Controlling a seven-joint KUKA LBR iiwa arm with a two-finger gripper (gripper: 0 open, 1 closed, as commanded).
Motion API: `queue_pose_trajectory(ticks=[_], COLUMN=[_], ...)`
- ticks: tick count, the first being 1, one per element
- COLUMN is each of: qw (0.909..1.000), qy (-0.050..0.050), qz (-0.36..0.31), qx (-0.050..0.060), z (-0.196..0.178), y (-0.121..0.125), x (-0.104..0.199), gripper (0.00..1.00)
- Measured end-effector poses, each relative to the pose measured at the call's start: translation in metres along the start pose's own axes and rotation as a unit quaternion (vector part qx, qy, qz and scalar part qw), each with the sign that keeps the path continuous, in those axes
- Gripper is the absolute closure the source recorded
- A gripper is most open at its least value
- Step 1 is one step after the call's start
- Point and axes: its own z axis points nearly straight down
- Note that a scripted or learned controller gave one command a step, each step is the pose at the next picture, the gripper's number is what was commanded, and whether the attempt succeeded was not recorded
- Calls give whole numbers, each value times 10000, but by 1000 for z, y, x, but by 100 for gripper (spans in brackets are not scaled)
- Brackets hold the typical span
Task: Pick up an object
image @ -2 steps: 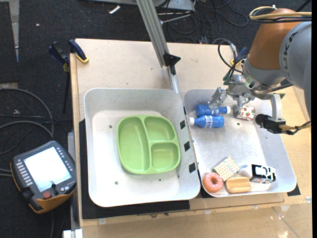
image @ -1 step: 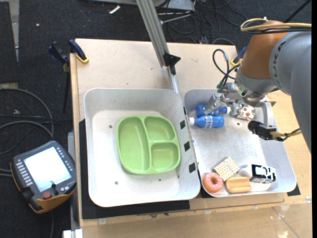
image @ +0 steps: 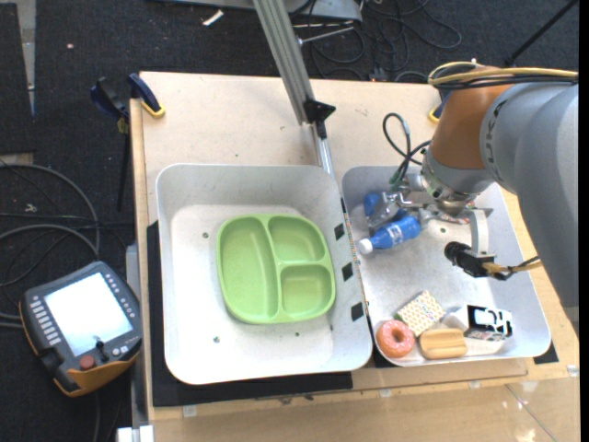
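Observation:
The right bin (image: 515, 288) holds several small things. A blue plastic bottle (image: 391, 232) with a white cap lies on its side near the bin's upper left. My gripper (image: 431, 217) hangs low just to the right of and above the bottle, under the orange wrist band (image: 465, 127). I see nothing lifted off the bin floor. Along the front edge lie a pink donut (image: 397, 338), a checkered cracker (image: 421, 311), a tan bread roll (image: 443, 343) and a black-and-white object (image: 488, 320).
The left bin (image: 184, 247) carries a green divided plate (image: 276, 267). A metal pole (image: 290, 53) slants over the bench's back edge. A teach pendant (image: 81, 325) lies on the floor at left, among cables.

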Motion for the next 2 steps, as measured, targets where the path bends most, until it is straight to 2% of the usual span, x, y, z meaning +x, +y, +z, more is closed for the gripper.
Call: queue_pose_trajectory(ticks=[1,2], qw=[10000,10000], qy=[-4,-1], qz=[0,-14], qx=[-34,-58], z=[-14,-73], y=[2,6], x=[0,9], gripper=[100,100])
